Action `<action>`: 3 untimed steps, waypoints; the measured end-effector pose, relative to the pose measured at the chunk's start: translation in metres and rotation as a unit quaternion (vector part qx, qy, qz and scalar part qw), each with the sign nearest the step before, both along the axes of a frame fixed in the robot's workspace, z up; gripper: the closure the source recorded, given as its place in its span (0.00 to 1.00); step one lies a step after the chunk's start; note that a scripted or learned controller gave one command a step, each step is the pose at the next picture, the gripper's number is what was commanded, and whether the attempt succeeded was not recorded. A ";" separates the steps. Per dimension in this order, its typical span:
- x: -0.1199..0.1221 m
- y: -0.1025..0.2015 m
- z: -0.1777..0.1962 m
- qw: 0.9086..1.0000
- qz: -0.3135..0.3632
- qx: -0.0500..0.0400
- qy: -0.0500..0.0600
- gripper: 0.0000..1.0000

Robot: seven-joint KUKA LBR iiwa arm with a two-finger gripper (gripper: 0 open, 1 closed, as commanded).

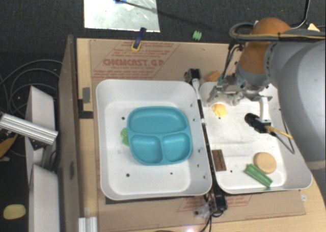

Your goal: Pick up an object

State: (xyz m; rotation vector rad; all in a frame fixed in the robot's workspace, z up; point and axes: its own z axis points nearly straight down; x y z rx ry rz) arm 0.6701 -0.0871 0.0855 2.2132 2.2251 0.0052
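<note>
— Where's the yellow lump?
— Far end of the right bin, just beside the jaws.
— Pinching it?
— Can't tell whether they're spread or pressed together.

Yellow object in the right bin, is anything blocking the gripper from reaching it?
Nothing visible does. The gripper is right beside the yellow object in the right bin, with bare floor around it. The tan disc and green stick lie well away.

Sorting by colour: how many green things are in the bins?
2: a green stick, front of the right bin; a green piece by the blue tray, left side. The arm may hide others.
</note>
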 end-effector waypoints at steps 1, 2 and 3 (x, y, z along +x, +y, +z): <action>-0.001 0.003 0.000 1.000 0.000 0.000 0.001 0.00; -0.015 0.003 -0.001 1.000 -0.002 -0.001 0.002 0.00; -0.010 0.000 0.000 1.000 -0.002 0.000 0.001 0.00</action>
